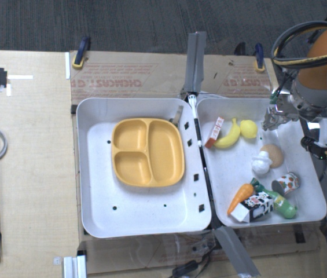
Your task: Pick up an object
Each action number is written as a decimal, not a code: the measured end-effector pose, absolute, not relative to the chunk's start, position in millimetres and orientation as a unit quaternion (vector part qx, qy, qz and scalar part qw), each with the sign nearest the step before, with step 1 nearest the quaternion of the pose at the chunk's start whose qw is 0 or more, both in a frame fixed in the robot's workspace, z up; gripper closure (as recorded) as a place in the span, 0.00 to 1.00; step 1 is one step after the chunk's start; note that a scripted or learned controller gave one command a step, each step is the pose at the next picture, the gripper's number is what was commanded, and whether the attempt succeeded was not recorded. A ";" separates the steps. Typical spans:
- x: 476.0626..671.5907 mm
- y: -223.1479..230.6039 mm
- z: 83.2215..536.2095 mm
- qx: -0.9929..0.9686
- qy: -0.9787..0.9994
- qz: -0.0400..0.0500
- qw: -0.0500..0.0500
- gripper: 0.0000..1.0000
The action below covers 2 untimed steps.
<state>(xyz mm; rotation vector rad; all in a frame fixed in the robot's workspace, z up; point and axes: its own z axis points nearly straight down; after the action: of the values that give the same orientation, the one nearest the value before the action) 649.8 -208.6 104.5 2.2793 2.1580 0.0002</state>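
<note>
My gripper [269, 122] hangs above the right bin [319, 210], near the lemon [248, 129], apparently positioned for descent; finger spacing cannot be determined at this resolution.

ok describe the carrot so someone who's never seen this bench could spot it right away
Of the two white bins, look in the right bin, the one crowded with small items. Go to its near edge, left of middle: the carrot lies tilted there, beside a black-and-white carton. It is the one orange, tapering piece with a green top, unlike the yellow banana further back.
</note>
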 end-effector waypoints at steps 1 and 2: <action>659.5 -188.5 282.8 0.699 0.715 0.000 0.001 1.00; 640.3 -110.4 310.0 0.732 0.681 -0.001 0.000 1.00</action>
<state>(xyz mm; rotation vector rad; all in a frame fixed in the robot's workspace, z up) 640.3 -110.4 310.0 2.2996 2.1404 -0.0023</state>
